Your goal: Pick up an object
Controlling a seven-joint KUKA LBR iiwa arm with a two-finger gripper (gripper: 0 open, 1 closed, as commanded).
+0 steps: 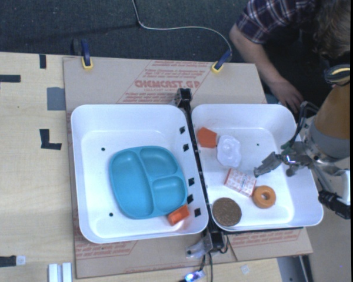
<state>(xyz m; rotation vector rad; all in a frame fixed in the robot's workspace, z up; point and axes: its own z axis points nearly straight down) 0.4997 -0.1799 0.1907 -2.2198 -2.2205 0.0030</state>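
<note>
A pale wooden bench [23,175] carries a sheet of printed cardboard [165,81], clamped at its far edge, and on it two shallow white bins side by side. Beyond the bench the floor is dark, and a person in a plaid shirt [282,10] leans in at the top right, cut off by the frame, with one hand [288,96] near the far corner of the right bin [253,113].

The arm [332,128] reaches in from the right and is mostly cut off by the edge. The gripper [265,168] points down into the right bin as a dark, blurred tip, and whether its fingers are spread or closed cannot be told; nothing can be seen between them.

Taking the gripper as landmark: the orange ring [264,197] lies just below it on the bin floor, close but apart. A small packet with red print [241,183] lies to its left, near the ring. A crumpled clear wrapper [229,150], hard to make out against the white, sits further left and a little up; an orange block [206,137] lies beyond that, near the divider. A brown round disc [226,211] rests at the bin's near edge, lower left of the gripper.

Well away, in the left bin [88,128], lies a blue divided plate [147,181], with a small orange piece [178,215] at its near corner.
</note>
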